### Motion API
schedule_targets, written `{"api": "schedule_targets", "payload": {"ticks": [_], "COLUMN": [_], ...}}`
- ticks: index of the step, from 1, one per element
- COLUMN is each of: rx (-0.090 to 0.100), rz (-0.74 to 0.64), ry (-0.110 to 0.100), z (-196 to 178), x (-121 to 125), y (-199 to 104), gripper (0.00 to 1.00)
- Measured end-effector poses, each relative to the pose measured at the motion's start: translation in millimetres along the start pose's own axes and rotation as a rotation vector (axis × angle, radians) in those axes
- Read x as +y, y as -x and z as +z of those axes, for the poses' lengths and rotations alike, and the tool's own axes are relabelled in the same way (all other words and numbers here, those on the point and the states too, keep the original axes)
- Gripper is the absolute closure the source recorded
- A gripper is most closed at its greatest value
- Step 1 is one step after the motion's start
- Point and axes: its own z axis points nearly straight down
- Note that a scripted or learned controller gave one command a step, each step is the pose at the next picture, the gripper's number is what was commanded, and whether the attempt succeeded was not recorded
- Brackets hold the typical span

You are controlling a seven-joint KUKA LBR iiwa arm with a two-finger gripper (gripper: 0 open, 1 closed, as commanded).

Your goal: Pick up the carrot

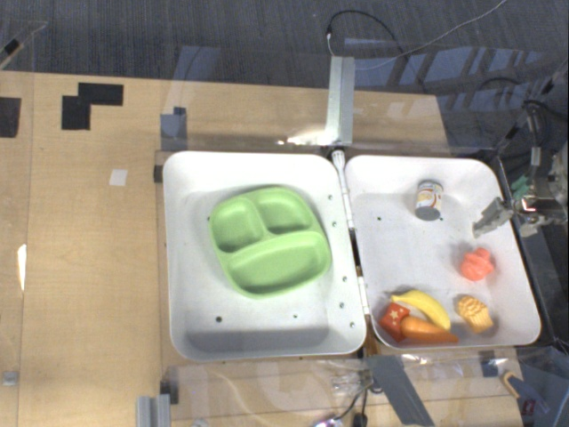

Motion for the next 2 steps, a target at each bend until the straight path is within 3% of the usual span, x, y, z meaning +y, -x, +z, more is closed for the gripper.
{"api": "schedule_targets", "payload": {"ticks": [1,2], "rx": [-0.002,-0.002], "rz": [0.466,0.876], "ry": [0.004,0.003], "z": [-121,-189], "x": [-37,-38], "y": [-24,-23], "gripper": [0.00,0.00]}}
